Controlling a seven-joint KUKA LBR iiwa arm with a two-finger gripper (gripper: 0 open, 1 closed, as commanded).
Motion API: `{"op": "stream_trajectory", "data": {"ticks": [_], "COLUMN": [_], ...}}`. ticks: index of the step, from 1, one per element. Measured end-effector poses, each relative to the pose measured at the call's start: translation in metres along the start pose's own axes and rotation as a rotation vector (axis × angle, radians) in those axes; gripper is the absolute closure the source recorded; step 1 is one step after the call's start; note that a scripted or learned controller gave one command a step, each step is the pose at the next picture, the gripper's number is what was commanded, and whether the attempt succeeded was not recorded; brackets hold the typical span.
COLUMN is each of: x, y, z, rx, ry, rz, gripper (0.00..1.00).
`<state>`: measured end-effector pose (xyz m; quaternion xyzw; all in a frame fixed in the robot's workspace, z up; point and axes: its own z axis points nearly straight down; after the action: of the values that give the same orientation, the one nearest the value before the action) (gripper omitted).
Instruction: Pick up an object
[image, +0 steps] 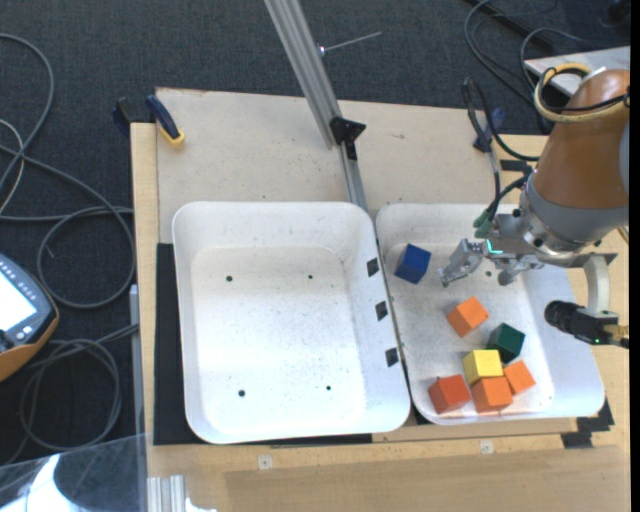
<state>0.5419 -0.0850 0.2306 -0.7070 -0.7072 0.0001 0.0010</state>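
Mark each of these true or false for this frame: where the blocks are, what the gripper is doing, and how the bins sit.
1. All the blocks lie in the right bin. True.
2. The blue block sits in the cluster at the bin's near edge. False: it lies apart, toward the far left of that bin.
3. The gripper holds the blue block. False: it hangs beside the block with nothing between its fingers.
4. The yellow block is in the cluster next to the dark green block. True.
5. The left bin holds an orange block. False: the orange blocks are in the right bin.
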Motion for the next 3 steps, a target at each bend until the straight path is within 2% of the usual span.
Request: {"op": "stream_trajectory", "data": {"ticks": [2,3], "x": [0.001,-0.001], "y": [-0.001,0.004], "z": [0.085,0.114], "rx": [0.005,-0.015], "ry": [0.001,-0.005], "rz": [0.000,0.001], "gripper": [0.00,0.00]}}
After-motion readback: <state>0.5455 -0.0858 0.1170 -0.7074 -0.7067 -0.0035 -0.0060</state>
